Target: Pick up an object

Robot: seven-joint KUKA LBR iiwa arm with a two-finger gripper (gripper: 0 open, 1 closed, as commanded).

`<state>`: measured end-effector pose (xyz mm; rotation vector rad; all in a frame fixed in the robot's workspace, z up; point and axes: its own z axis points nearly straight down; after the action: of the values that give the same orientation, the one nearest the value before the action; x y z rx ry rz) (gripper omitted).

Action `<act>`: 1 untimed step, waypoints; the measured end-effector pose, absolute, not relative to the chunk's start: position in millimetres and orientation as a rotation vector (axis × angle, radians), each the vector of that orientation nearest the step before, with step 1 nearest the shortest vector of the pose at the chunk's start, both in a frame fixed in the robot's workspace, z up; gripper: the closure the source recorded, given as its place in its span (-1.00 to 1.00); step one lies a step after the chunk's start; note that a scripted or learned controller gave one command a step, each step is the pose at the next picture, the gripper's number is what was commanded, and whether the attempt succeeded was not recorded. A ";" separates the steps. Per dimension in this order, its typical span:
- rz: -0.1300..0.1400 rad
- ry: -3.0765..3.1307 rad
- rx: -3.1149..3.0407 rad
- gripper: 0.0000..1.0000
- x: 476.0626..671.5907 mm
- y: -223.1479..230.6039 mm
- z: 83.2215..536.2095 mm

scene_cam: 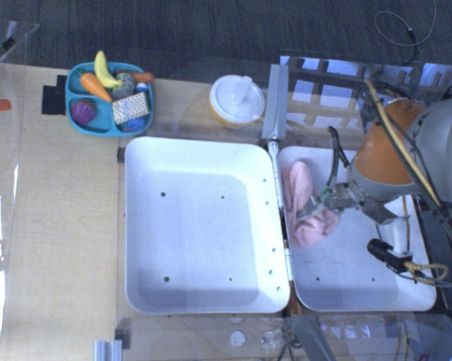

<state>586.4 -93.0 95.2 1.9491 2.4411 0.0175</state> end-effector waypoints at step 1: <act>0.013 2.614 1.704 -1.00 629.0 -90.3 95.9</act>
<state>629.0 -90.3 95.9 1.7043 2.6143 0.0131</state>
